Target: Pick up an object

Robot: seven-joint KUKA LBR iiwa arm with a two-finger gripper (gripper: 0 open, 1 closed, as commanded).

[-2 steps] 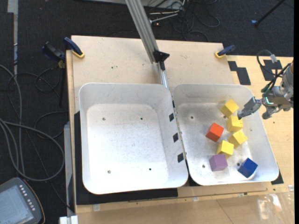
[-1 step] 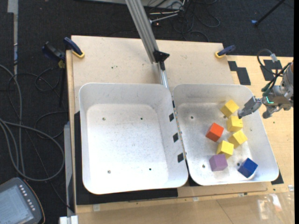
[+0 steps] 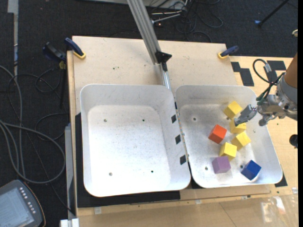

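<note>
One hand over yellow block

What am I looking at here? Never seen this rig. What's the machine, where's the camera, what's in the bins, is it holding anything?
It's one fixed camera above a bench, looking down at a slant. The robot arm comes in from the picture's right; its two-finger gripper hangs over the right bin. That bin holds small blocks: four yellow ones, at and, plus an orange block, a purple block and a blue block. The gripper tip sits right at the second yellow block, but the picture is too coarse to say whether anything is gripped. The left bin sits beside it, their edges meeting in the middle. The metal pole slanting in from the top looks like a support.
</note>
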